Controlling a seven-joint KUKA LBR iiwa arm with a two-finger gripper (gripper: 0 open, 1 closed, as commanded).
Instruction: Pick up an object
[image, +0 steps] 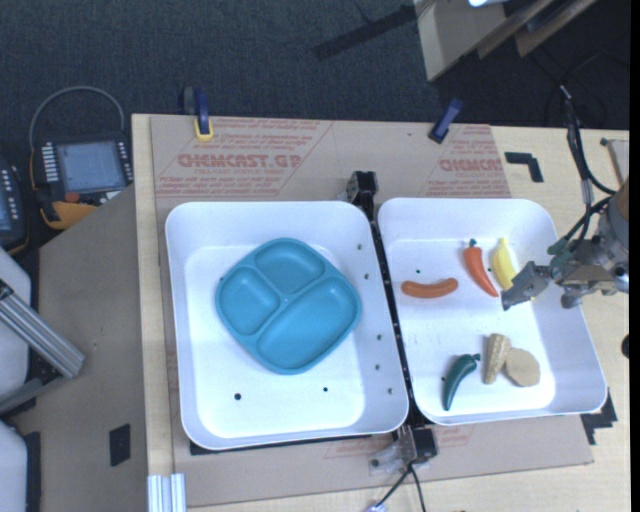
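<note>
The counter (300, 150) carries two white bins side by side. The left bin (200, 400) holds a blue plate (288, 304) with three compartments, lying flat near the bin's middle.

The right bin (430, 230) holds six small items. A sausage (429, 289) lies crosswise toward the bin's left side. A carrot (478, 268) lies to its right, pointing down the bin, with a yellow piece (503, 262) just beside it on the right. Lower in the bin, a green pepper (459, 378) lies at a slant. To its right stands a tan wedge (494, 357), touching or nearly touching a round tan piece (522, 368).

The arm enters from the right edge at the level of the carrot. The tool (524, 286) sits over the right part of the right bin, just right of the yellow piece and above the tan pieces. Its dark tip points left and slightly down. Whether its fingers are spread or pressed together cannot be told at this angle. No item is seen between them. All six items lie on the bin floor.

Outside the bins, a pendant (88, 166) with a screen rests at the far left.
</note>
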